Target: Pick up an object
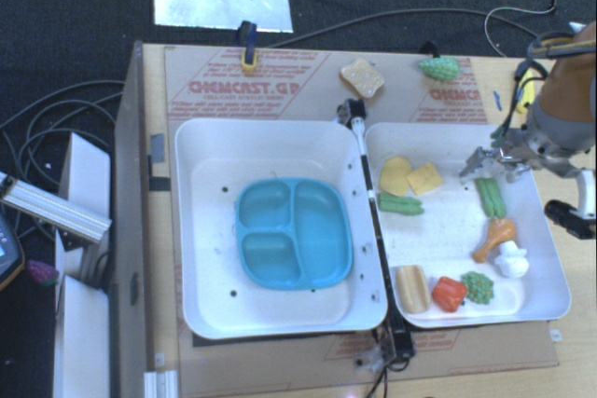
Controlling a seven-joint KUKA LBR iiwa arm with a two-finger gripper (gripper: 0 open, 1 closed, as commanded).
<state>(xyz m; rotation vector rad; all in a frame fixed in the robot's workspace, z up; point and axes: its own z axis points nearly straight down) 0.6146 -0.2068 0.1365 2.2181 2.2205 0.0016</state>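
Green bean pod (pixel 489 197) sits right under my claw (pixel 487 161); fingers spread, nothing pinched, so the actual pickup isn't done yet.

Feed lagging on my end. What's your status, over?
Gripper over right bin, upper edge. Green bean just below it, not grasped. Carrot close beside the bean.

"CHEMCAST GP" on brown board (pixel 280 89)

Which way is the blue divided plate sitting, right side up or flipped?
Right side up. The blue divided plate lies flat in the left bin, its three compartments facing up with nothing in them.
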